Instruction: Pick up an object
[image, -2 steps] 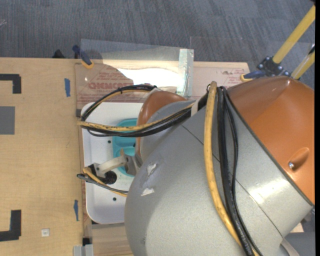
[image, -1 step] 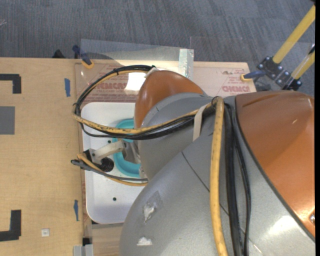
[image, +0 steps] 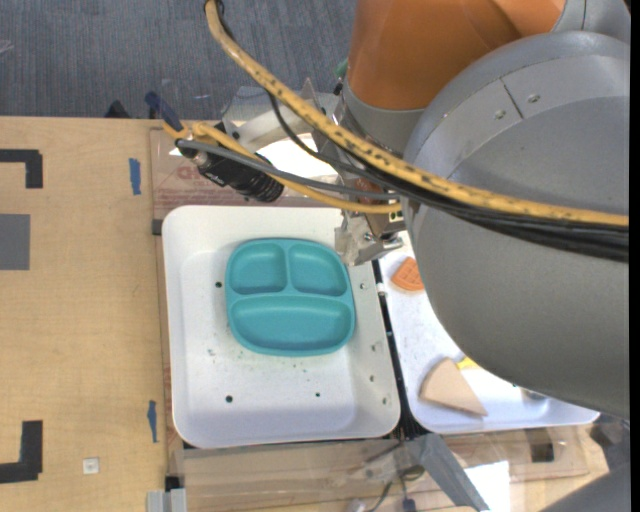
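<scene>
A teal divided plate (image: 290, 297) with three compartments lies flat in the left white bin (image: 200, 390). In the right bin (image: 425, 320) an orange piece (image: 406, 276) lies near the back left corner, and a tan wedge (image: 450, 388) lies at the front. My gripper (image: 358, 244) hangs at the back right corner of the left bin, just beside the plate's upper right rim. The big grey arm covers most of the right bin.
A black cylindrical part (image: 238, 176) and a yellow-and-black cable (image: 330, 125) cross above the back of the left bin. A wooden bench (image: 70, 300) with black markers and blue tape lies to the left.
</scene>
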